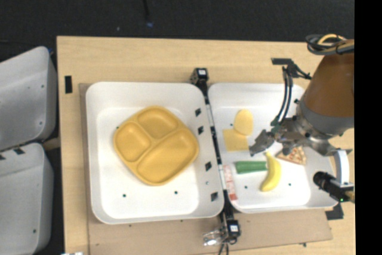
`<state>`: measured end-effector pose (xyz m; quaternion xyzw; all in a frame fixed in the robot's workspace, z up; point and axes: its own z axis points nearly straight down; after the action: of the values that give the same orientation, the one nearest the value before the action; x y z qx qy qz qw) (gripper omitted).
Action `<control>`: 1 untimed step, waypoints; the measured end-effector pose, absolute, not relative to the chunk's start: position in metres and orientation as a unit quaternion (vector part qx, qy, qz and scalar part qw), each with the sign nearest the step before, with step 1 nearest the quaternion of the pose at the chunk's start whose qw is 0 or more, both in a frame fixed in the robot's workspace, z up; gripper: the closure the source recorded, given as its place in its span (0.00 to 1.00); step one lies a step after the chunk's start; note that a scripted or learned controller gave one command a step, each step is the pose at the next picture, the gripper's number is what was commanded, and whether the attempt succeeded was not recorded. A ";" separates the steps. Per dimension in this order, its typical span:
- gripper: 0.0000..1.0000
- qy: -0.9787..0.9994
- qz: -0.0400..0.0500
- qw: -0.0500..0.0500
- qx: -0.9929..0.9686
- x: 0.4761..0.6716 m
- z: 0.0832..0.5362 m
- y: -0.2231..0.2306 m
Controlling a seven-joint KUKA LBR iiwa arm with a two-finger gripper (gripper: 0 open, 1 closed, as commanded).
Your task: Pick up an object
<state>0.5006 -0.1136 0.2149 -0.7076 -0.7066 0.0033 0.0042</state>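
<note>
Pincer [265,143]: right of frame centre, over the right bin [298,203]; whether parted or closed, cannot tell.
Banana [271,175]: lower right, just below the pincer, beside green block [250,167].

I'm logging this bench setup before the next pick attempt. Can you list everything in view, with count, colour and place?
bins: 2, white, side by side on the bench
divided plate: 1, yellow, three compartments, middle of the left bin
round yellow piece: 1, pale yellow, upper part of the right bin
square yellow piece: 1, yellow, just below the round piece
green block: 1, green, lying flat in the right bin, left of the banana
banana: 1, yellow, lower part of the right bin
pizza slice: 1, brownish, right bin, partly under the arm
arm: 1, grey with orange band, over the right bin
gripper: 1, dark, above the banana
</note>
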 end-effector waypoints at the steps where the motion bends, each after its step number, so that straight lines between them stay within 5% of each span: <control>1: 0.00 -0.707 0.000 0.000 -0.707 0.503 0.220 -0.114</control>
<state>0.5032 -0.1135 0.2200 -0.7067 -0.7075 -0.0002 -0.0005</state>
